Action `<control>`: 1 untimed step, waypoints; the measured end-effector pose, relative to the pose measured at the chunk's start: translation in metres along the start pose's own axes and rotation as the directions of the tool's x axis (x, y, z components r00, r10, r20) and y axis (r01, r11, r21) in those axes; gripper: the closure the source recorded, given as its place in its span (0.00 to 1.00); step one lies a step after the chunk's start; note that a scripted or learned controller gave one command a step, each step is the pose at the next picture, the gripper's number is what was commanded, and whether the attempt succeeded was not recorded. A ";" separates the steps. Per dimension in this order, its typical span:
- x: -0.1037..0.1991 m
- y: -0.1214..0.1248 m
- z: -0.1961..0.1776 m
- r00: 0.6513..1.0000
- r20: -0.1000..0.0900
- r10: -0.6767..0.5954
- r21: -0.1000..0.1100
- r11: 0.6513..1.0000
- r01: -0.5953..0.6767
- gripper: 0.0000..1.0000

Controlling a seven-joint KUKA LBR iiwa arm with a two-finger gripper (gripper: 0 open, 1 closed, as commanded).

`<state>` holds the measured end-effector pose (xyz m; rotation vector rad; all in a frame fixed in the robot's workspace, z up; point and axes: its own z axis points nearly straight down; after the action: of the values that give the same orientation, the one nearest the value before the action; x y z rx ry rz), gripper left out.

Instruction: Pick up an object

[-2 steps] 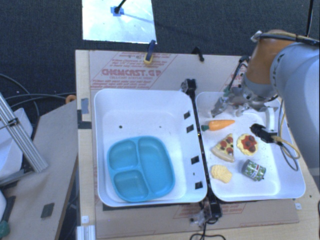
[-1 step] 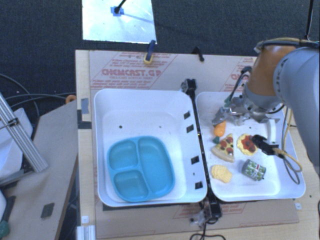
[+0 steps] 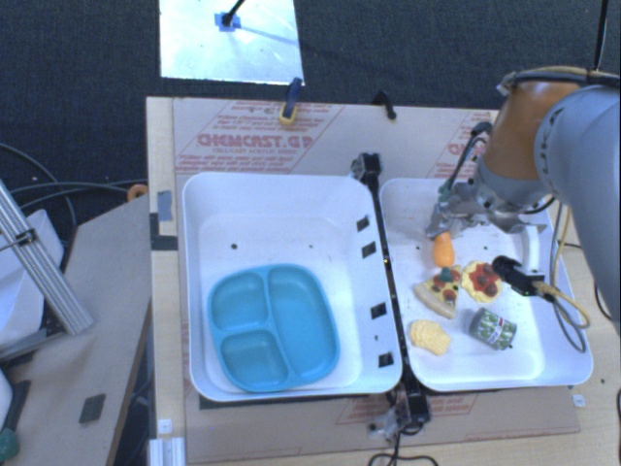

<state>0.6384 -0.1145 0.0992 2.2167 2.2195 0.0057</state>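
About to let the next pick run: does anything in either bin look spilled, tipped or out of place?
Nothing stands out. The blue three-compartment plastic tray sits flat in the left white bin. In the right white bin, the small green can lies on its side among the toy foods, and the orange carrot-like toy sits just below the tool.

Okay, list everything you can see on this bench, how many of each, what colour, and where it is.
Bins: two, white, side by side on the bench.
Divided plate: one, light blue, three compartments, in the left bin near the front.
Orange piece: one, orange, right bin, just below the gripper.
Pizza slice toy: one, tan with red and green bits, middle of the right bin.
Red and yellow toy: one, right of the pizza slice.
Corn toy: one, yellow, front of the right bin.
Can: one, green and silver, lying right of the corn.
Gripper: one, dark, over the back of the right bin.
Arm: one, grey with orange band, entering from the right.
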 end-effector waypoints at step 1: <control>0.049 -0.062 -0.091 1.000 -0.003 -0.006 0.002 1.000 0.006 1.00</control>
<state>0.5757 -0.0654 0.1896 2.2135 2.2286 0.0068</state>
